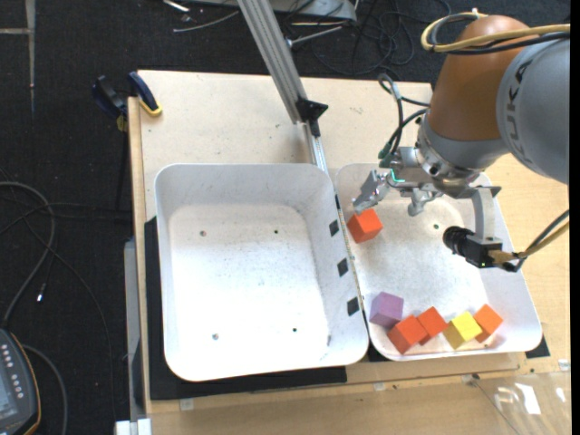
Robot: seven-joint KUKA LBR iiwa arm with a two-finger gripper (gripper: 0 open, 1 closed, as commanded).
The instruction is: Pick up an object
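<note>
Two white bins sit side by side on the tabletop (227,116), seen from the camera above. The left bin (181,188) is toward the tabletop's left edge and the right bin (426,252) is by its right edge. The grey arm (507,71) reaches over the right bin, and its end effector (396,198) hangs above the bin's far left part. Its two fingers are spread apart, with nothing between them. An orange-red cube (364,225) lies just below the left finger (372,191), close to the wall shared with the left bin. That cube looks like the one the arm is going for, because the fingers hang nearly over it. It sits a bit to the left of the gap, so the arm may need to slide that way first. Four more blocks huddle by the near edge of the right bin: a purple cube (387,309), an orange cube (419,327), a yellow cube (464,328) and a small orange cube (488,320). They are packed close, so they would be harder to grab.
</note>
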